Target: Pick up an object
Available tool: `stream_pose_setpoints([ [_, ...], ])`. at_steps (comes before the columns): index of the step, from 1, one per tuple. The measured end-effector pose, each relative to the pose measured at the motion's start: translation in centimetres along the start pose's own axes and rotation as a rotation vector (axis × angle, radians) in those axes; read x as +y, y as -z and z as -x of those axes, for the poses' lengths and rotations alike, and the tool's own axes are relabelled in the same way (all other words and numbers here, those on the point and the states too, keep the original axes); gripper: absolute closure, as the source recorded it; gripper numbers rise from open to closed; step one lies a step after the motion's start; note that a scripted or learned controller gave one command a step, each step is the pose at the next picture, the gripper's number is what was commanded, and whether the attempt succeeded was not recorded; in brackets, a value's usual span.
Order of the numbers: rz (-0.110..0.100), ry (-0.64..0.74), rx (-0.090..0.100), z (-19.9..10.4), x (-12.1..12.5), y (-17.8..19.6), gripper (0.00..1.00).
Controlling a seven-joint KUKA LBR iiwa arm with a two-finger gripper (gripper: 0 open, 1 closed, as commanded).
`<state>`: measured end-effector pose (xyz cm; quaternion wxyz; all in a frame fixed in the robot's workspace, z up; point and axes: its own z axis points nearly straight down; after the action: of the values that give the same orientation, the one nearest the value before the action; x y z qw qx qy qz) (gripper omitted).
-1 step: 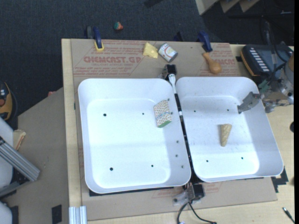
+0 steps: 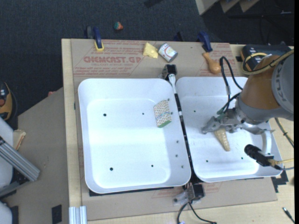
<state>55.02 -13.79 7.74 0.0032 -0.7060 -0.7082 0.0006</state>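
A tan cone-shaped toy (image 2: 224,138), like an ice-cream cone, lies in the right bin (image 2: 210,169) with its tip pointing toward the front. My gripper (image 2: 221,124) hangs right over the cone's wide end, at or just above it. Whether it touches the cone I cannot tell. A small patterned green-and-beige pouch (image 2: 162,113) lies in the left bin (image 2: 117,171), close to its right wall. The arm, with its orange band, reaches in from the right over the right bin's far side.
On the bench behind the bins lie a yellow wedge (image 2: 150,51), a small white box (image 2: 167,52) and an orange-tan toy (image 2: 213,65). Blue clamps (image 2: 97,36) (image 2: 203,39) grip the bench's back edge. A black-and-white piece (image 2: 170,72) sits at the top of the divide between the bins.
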Motion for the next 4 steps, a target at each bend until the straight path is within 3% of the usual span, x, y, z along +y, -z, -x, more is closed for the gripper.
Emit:
stream_pose_setpoints([
  [1, 0.009, -0.003, -0.006, 0.4, 0.2, 1.8, 1.00],
  [2, 0.004, -0.008, -0.004, 2.3, -7.4, 9.2, 1.00],
  [3, 0.022, -0.001, -0.009, 2.3, -7.0, 22.8, 1.00],
  [4, -0.003, 0.004, 0.001, -5.5, -7.2, 14.2, 1.00],
])
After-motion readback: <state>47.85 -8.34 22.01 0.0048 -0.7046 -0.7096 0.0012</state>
